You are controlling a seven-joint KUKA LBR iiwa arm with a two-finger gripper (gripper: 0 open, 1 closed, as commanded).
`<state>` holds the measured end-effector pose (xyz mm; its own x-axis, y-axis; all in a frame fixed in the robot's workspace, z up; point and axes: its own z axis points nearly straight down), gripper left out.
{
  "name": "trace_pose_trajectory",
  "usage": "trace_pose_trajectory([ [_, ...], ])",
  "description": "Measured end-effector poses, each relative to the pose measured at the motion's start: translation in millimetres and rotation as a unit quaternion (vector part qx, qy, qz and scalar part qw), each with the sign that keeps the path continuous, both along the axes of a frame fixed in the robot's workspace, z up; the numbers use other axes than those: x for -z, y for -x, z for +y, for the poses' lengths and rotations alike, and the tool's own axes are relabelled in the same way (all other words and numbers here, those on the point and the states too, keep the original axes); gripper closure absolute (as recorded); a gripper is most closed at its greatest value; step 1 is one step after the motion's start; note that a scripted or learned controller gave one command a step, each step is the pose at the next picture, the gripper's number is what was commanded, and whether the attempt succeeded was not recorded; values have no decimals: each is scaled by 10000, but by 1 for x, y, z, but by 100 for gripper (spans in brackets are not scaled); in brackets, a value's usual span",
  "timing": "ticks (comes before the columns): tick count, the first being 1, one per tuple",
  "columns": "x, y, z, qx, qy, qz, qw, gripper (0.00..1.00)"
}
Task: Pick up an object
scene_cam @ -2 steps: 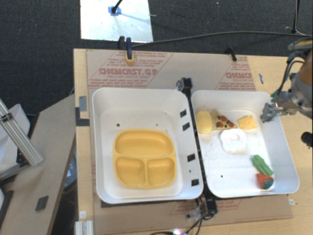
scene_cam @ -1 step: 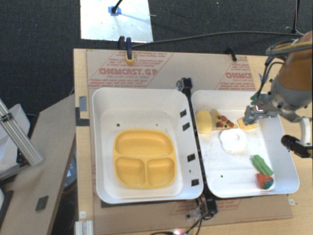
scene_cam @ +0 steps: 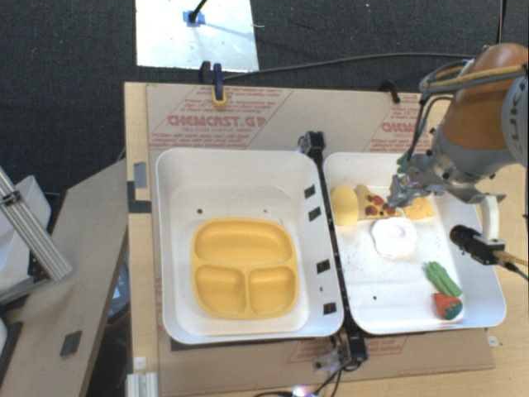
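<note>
A wooden table point(scene_cam: 165, 98) under a printed clear sheet carries two shallow white plastic bins, taken here against the left bin point(scene_cam: 178, 180), which holds a yellow three-compartment plastic tray point(scene_cam: 245, 267). Just right of it, sharing a black-clipped seam, sits the right bin point(scene_cam: 479, 304), where the task's candidates lie. The grey arm with its orange band point(scene_cam: 483, 98) leans in from the far right, wrist pitched downward, and the gripper point(scene_cam: 402, 190) hangs low over the right bin's back half, right above a small cluster of red and yellow toy food pieces point(scene_cam: 378, 207); whether the jaws are open or closed cannot be told. Nearest the left bin lies a rounded pale yellow toy point(scene_cam: 345, 205), likely light, smooth and prone to slipping, best pinched across its narrow width. Further right are a flat white fried-egg toy point(scene_cam: 394, 238), probably hard to get under, a yellow wedge point(scene_cam: 420, 209), then, toward the front, a green pod-shaped toy point(scene_cam: 443, 278) and a small red strawberry toy point(scene_cam: 447, 305).
</note>
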<state>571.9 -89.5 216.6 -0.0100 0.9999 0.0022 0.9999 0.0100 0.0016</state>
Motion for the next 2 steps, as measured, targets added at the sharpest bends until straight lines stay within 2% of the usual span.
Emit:
trace_pose_trajectory([
  [1, 6, 1, 60, -2, -5, 8, 10000, 100],
  [2, -4, 8, 105, 0, -1, 2, 10000, 100],
])
